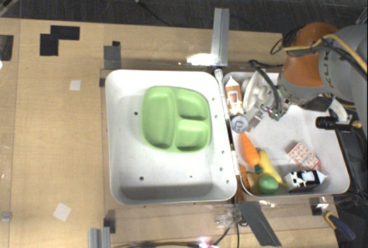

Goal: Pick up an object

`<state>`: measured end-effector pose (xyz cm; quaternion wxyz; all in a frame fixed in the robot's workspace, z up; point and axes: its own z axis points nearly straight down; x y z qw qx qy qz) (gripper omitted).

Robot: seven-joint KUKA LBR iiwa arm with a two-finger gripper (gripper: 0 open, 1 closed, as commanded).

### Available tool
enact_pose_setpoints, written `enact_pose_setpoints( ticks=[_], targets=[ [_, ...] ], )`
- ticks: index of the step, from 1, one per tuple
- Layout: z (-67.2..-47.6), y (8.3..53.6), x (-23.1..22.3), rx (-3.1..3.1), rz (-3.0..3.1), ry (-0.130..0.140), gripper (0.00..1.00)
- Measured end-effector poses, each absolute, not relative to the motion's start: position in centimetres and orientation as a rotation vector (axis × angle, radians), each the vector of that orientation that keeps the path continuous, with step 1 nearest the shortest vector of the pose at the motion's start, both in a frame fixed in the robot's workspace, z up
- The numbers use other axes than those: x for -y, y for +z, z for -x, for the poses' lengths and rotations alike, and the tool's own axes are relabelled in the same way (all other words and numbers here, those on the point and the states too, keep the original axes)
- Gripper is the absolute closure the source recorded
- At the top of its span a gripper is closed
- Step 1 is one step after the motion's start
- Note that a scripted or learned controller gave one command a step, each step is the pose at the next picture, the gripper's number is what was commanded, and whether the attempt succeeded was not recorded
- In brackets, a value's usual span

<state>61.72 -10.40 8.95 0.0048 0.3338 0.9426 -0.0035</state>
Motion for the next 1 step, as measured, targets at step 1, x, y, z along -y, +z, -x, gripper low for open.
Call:
enact_pose_setpoints(
  ticks=[1],
  targets=[
    [-54.72, 10.33, 11.10, -2.864, -1.278, 0.002, 0.00]
  ],
)
